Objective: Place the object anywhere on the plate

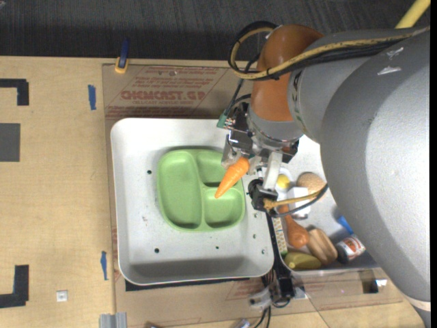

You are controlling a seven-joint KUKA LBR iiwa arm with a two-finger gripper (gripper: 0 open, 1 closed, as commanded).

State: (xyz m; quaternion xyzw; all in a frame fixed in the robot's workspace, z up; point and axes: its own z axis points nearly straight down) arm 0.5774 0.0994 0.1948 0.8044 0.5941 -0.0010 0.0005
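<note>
Brown board covers the worktop, with blue tape marks and black squares toward its left side, and two shallow white bins sit on it side by side. At the middle of the scene, my end effector hangs over the right part of the left bin, and an orange carrot sits between its fingers, clamped at the thick end. The carrot slants down and to the left, its pointed tip over the green plate. I cannot tell whether the tip touches the plate or hangs just above it. The plate is a divided one with three compartments: a long one on the left and two smaller ones on the right. The carrot's tip lies over the ridge between the two right compartments. The plate rests in the middle of the left bin.

Just beside it on the right, the right bin is mostly hidden under my grey arm and the orange band above my wrist. What shows of it holds a heap of toy food: a tan roll, a brown piece, an orange-brown piece, a yellow-green piece and a small can with a red label. Cables loop around my wrist.
</note>
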